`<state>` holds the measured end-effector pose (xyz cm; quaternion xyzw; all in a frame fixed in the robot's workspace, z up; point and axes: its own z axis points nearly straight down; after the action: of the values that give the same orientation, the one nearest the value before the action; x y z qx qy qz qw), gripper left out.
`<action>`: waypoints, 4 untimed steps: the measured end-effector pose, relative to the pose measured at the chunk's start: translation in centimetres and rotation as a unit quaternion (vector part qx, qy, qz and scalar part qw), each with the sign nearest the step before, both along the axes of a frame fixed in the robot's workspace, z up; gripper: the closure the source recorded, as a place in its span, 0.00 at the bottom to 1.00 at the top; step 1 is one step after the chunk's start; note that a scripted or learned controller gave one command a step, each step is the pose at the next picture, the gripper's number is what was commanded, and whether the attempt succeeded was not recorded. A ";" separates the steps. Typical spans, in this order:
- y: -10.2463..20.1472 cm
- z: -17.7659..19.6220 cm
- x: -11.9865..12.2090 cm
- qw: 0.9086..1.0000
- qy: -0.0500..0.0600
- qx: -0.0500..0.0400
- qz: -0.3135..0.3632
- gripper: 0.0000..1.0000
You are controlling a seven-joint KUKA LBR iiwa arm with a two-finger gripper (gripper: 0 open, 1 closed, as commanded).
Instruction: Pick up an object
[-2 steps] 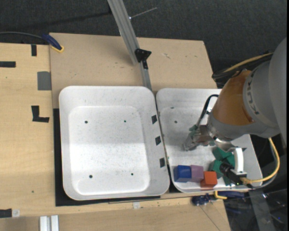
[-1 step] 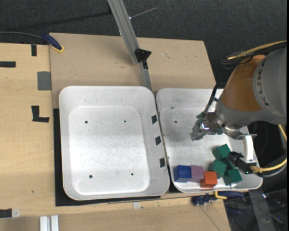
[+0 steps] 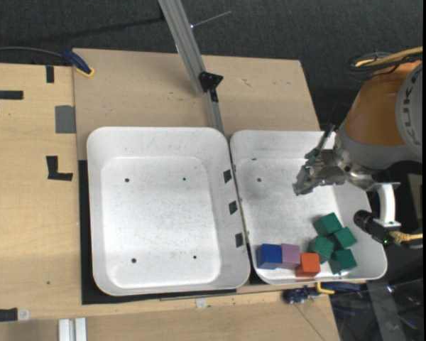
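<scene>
Camera view, big to small: you've got the wooden bench [image 3: 184,84], then two white bins on it. Left bin [image 3: 160,144] sits beside the right bin [image 3: 270,144], rims touching. The grey and orange arm [image 3: 387,116] comes in from the right edge over the right bin. Its gripper [image 3: 303,183] hangs over the bin's middle, well apart from the blocks; you can't tell how wide it stands, too blurred. All blocks cluster in the right bin's near corner: three green blocks [image 3: 334,239] in a loose pile, then a row along the near wall, blue block [image 3: 270,255], pale purple block [image 3: 290,254], orange block [image 3: 309,263], each touching the next. Nothing sits between the gripper tips.
</scene>
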<state>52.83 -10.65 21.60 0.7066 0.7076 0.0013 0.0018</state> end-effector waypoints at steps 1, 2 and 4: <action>0.0 2.7 0.0 1.000 0.002 0.000 0.000 1.00; 5.7 1.6 2.2 1.000 0.003 0.001 0.003 1.00; 15.0 1.8 5.4 1.000 0.002 0.001 0.003 1.00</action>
<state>58.24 4.38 23.40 0.7047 0.7095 0.0008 -0.0006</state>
